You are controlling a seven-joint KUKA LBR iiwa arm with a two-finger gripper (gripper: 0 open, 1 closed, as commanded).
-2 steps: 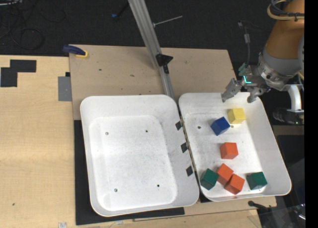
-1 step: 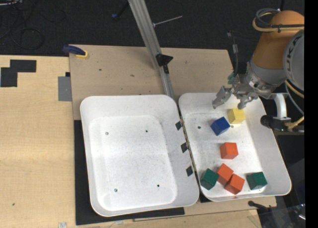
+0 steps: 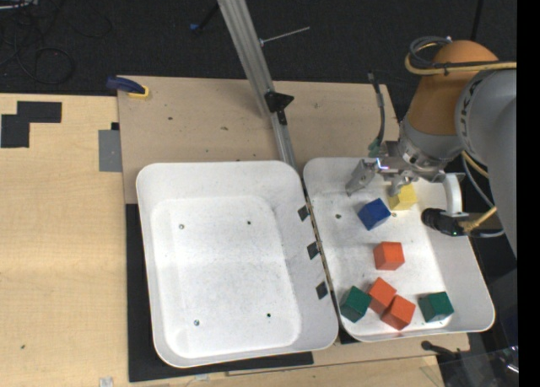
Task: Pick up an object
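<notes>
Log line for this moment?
claw: over right bin, far end | nearest: blue cube, yellow cube | grasp: none seen

Two bins side by side on the bench (image 3: 202, 115): left bin (image 3: 169, 183), right bin (image 3: 472, 309). In right bin, near far edge: two cubes touching (image 3: 374, 213) (image 3: 404, 197); mid-bin: one cube (image 3: 389, 255). Along near edge: four cubes clustered (image 3: 355, 303) (image 3: 382, 292) (image 3: 399, 312) (image 3: 435, 306).
</notes>
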